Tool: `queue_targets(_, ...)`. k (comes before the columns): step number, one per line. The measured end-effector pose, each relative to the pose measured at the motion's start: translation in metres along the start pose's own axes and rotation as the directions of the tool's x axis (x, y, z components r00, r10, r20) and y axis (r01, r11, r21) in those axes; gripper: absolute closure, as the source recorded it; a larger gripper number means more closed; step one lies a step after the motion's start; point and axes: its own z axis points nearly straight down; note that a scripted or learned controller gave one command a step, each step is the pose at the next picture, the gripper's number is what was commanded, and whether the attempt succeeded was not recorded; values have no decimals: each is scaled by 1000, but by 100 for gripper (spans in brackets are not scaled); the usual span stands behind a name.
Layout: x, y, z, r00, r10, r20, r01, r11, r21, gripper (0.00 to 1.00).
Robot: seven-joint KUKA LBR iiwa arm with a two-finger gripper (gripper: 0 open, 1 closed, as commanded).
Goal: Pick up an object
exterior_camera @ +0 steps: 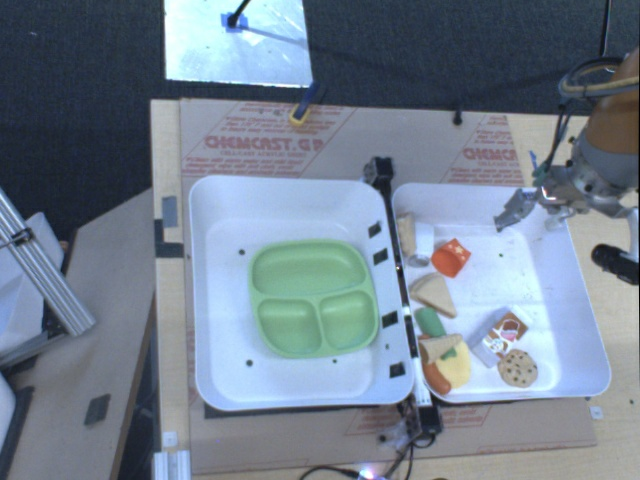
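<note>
A dark carpeted floor surrounds the table [250,133], which carries two white bins side by side: the left bin [215,218] holds a green divided plate [312,298], and the right bin [580,308] holds a scatter of toy foods. The arm [612,128] reaches in from the right, its wrist bent down over the right bin's far corner, and its end effector [522,208] hangs low there with nothing between its fingers, though whether they are spread or closed I cannot tell. The orange block [452,258], bread wedge [435,294] and cookie [517,369] lie apart from it in the bin.

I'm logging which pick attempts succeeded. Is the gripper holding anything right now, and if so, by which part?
Nothing is held. The gripper hangs over the far part of the right bin, apart from the toy food lying nearer the bin's left side.
</note>
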Motion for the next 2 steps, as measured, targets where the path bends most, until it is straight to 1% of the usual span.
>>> queue_targets(1, 1, 3, -9, 1000, -3, 3, 3, 1000, -14, 0)
queue_targets(2, 4, -3, 48, 1000, -1, 2, 1, 1000, -10, 0)
